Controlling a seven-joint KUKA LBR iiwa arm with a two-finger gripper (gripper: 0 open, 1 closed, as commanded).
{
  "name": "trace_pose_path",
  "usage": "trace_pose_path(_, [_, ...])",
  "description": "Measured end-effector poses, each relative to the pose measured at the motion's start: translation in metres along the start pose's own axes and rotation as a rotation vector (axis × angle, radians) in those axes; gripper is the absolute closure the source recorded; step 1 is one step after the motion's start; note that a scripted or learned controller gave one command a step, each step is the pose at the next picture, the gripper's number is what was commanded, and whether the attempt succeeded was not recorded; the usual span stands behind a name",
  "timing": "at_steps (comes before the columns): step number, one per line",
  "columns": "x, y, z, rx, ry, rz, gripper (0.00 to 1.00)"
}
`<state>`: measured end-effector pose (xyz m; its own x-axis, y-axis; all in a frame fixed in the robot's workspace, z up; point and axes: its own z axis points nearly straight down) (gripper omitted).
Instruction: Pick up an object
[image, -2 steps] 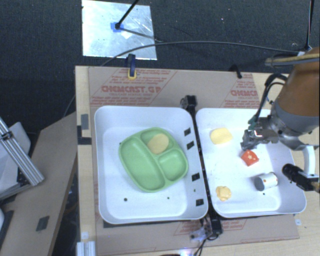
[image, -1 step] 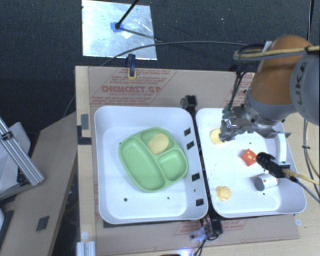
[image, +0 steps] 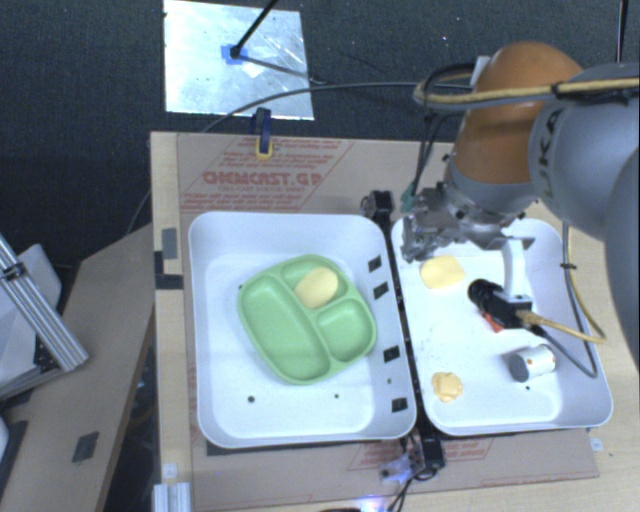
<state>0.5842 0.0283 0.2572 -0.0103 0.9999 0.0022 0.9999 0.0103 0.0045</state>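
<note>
My gripper (image: 419, 240) hangs over the far left corner of the right bin (image: 570, 400), under the grey arm with its orange band. Just in front of it and slightly to the right, a pale yellow block (image: 442, 272) lies on the bin floor, close to the gripper but apart from it. A small yellow lump (image: 447, 385) rests near the bin's front edge. A short grey and white cylinder (image: 530, 362) lies toward the front right.
The left bin (image: 220, 400) holds a green divided plate (image: 285, 340) with a yellow rounded piece (image: 318, 287) in its far compartment. A black divider with clips runs between the two bins. A metal frame stands off the bench at the left.
</note>
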Motion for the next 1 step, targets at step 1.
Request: trace_pose_path(1, [0.0487,0.0348,0.0035,0.000,-0.001,0.001,1.00])
